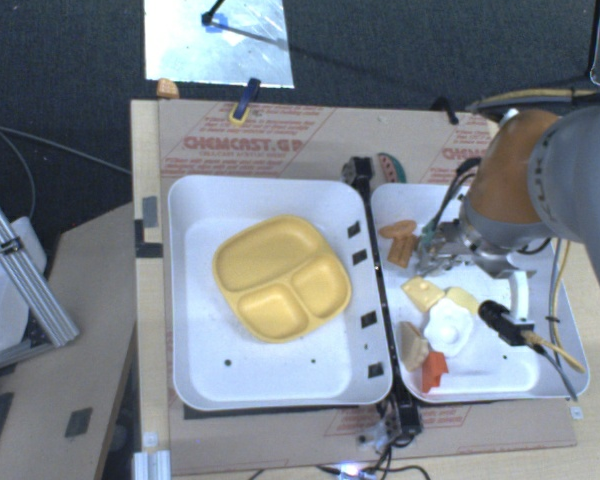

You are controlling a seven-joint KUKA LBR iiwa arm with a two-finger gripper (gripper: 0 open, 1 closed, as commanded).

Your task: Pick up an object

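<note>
Grey arm [570, 168] hides much of the right bin [555, 378]; tool [435, 253] spread indiscernible.

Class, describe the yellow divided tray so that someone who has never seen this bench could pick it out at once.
Find the two white bins side by side; take the left bin. The yellow tray lies in its middle, set at a slant. It is the only thing there, large and split into three compartments, unlike the small items crowded in the right bin.

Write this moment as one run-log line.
arm: over right bin | gripper: low beside toy bread | yellow tray: left bin
</note>
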